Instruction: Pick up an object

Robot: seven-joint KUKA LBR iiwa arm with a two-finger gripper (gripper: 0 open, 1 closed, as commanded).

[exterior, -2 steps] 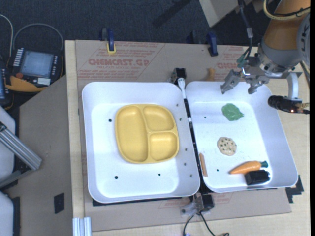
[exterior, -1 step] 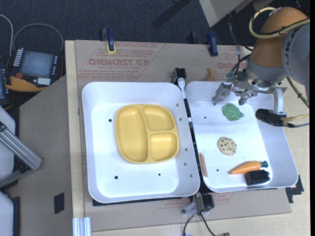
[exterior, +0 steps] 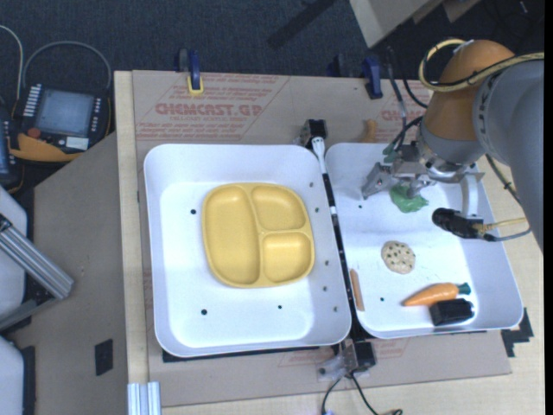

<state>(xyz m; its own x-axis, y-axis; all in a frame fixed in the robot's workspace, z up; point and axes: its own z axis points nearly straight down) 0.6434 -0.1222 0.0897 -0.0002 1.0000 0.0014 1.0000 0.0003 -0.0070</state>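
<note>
Green object lies under the hand.

The claw sits low over a green object in the right bin.

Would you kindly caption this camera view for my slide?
Gripper over green object in right bin; cookie, carrot nearby.

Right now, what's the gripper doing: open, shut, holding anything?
Gripper: cannot be told; it sits low in the right white bin, directly over the small green object, with no grasp visible.
</note>
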